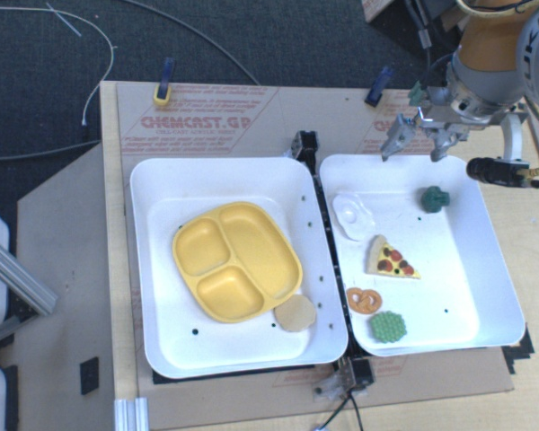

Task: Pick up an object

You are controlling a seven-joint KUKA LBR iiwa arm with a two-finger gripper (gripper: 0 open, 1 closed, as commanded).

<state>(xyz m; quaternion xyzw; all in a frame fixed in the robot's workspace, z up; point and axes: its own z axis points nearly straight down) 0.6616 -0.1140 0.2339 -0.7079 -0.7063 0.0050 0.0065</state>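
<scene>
A: What writing can be read?

B: Red lettering on the cardboard sheet (207,119) behind the left bin (153,241) reads roughly "CHEMCAST GP", with smaller lines under it too fine to read. More red print sits by the right bin's (485,277) far edge, partly hidden by the pincer (415,145).

A: And the pincer itself?

B: It hangs over the right bin's far rim, both fingers spread apart with nothing between them. The arm (494,34) above it is cut off by the frame.

A: Where are the objects?

B: All in the right bin: a green piece (434,198) near its far right corner, a pizza slice (391,260) mid-bin, a pretzel (364,301) and a green bumpy thing (388,327) at its near edge, and a pale, hard-to-identify shape (349,214) near its left wall. The left bin holds a yellow divided tray (236,260) and a tan disc (295,313).
</scene>
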